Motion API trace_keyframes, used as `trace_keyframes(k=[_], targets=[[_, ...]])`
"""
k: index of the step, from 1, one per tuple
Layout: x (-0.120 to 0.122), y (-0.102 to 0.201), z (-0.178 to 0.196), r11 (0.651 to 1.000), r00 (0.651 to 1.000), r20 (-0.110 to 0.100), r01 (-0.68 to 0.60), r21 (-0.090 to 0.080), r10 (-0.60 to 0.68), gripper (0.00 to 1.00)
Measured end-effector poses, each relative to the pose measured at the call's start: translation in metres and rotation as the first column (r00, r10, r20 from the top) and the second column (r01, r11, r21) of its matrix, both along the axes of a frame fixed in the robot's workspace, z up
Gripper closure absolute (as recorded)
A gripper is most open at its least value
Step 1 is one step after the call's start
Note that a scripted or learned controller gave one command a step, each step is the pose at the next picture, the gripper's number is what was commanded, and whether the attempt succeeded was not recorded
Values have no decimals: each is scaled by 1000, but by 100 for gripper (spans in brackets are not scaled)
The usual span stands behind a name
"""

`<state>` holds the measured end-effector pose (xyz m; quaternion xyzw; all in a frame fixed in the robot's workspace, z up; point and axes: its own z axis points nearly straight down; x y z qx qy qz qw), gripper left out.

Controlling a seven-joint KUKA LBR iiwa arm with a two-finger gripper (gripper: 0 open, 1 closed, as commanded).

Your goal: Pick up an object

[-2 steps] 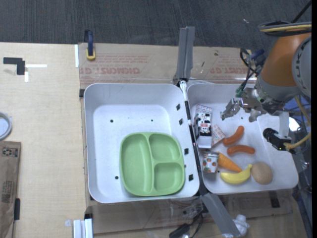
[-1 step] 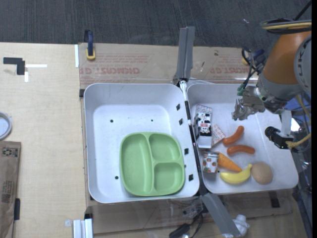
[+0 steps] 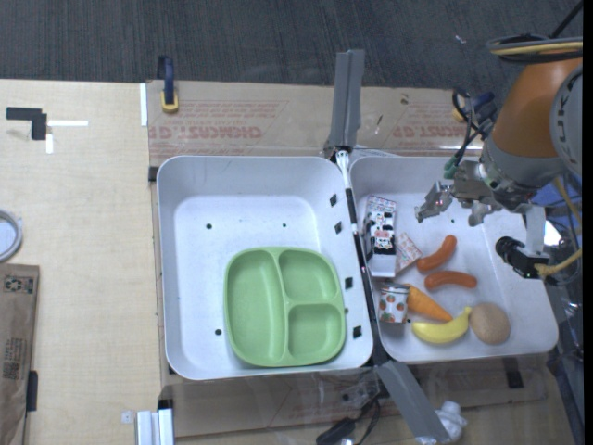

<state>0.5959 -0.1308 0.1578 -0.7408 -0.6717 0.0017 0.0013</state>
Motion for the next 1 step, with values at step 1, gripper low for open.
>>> trace_keyframes(k=[1], targets=[[-49,-40,-67,993,993,1,121,1,-121,0]])
